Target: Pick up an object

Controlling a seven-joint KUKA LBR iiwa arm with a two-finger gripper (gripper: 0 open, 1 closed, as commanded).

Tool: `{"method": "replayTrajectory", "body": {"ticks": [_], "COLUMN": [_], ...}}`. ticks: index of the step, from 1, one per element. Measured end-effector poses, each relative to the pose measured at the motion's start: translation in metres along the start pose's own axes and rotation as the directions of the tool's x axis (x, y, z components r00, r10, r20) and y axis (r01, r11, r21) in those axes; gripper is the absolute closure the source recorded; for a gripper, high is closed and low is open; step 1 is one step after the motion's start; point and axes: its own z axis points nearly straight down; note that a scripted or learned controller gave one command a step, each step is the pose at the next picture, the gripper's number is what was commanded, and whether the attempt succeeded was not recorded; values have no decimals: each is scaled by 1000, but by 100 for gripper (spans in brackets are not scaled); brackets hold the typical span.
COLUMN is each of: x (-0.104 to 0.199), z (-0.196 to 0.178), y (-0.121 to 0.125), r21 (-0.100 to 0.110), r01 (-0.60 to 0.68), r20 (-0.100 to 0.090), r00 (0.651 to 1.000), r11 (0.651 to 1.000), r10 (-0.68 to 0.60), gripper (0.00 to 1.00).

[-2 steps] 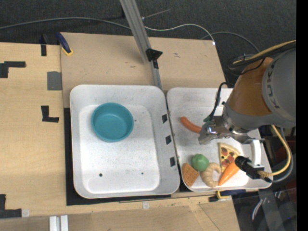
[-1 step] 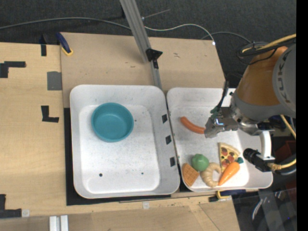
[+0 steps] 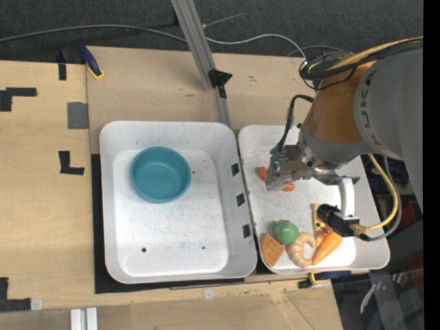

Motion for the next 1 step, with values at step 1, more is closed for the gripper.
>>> {"method": "replayTrajectory", "body": {"ticks": [1], "x": [53], "z": [-12], "y": [8], "r21": [-1], "r01": [0], "r20": [0], "r00": [1000], "r11": [1000], "r10": [0], "gripper": [100]}}
